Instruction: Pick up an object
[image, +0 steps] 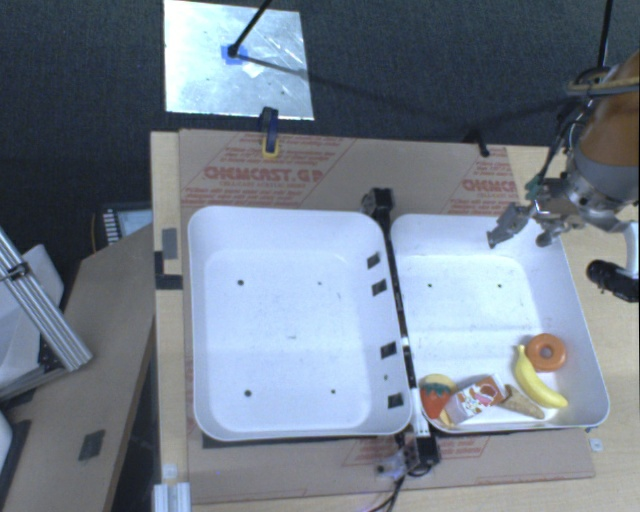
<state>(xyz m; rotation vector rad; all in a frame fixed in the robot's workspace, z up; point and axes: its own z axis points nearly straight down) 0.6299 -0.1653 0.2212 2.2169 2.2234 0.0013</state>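
White plastic bins sit side by side on the counter (170, 180), and we judge the pick to be barely begun. Our gripper (522, 226) hangs at the far edge of the right bin (470, 300), high above its floor, with the grey arm (608, 150) reaching in from the right. We see two dark fingers (500, 232) spread apart with nothing between them, so no object has been taken.

Everything we could pick lies bunched in the near right corner of that same bin, well apart from the gripper. We make out a yellow banana (534, 380) lying along the right wall, an orange ring-shaped toy (546, 351) touching its upper end, a red and yellow round piece (437, 393) against the near wall, and a red and white packet (473, 399) just beside it. A small brown piece lies between packet and banana; we cannot tell what it is. The left bin (290, 320) holds none of these.

What is left, as we judge it, is nearly the whole job: travel toward the near corner, descend over one item, close on it, and lift.
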